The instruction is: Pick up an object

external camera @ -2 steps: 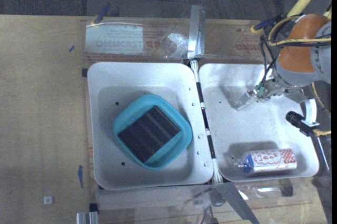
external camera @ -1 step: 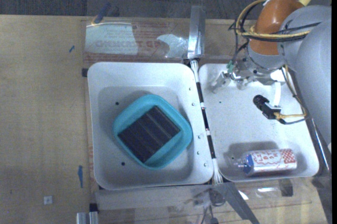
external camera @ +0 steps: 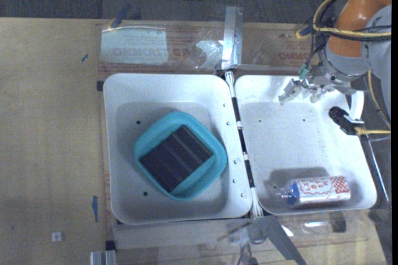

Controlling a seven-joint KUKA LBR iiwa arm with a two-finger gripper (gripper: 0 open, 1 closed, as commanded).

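Inspecting bench at this moment: two white bins side by side, left bin (external camera: 118,108) and right bin (external camera: 261,102).

Left bin: holds one teal square container (external camera: 180,155) with a dark ridged insert, lying flat near the bin's middle, turned at an angle to the walls.

Right bin: holds one tube (external camera: 314,189), white with red print and a bluish cap end, lying on its side against the near wall, cap toward the divider.

Gripper (external camera: 303,91): positioned over the far right part of the right bin, well apart from the tube and nowhere near the teal container. Fingers appear spread, nothing seen between them. Height above the bin floor not determinable from this slant.

Progress, judged: grasp not made; no object lifted. Both candidate objects resting in their bins. Remaining: choose a target, travel over it, descend, close, lift. Tube assessed as the nearer candidate; proximity to the wall noted as a possible hindrance to finger placement.
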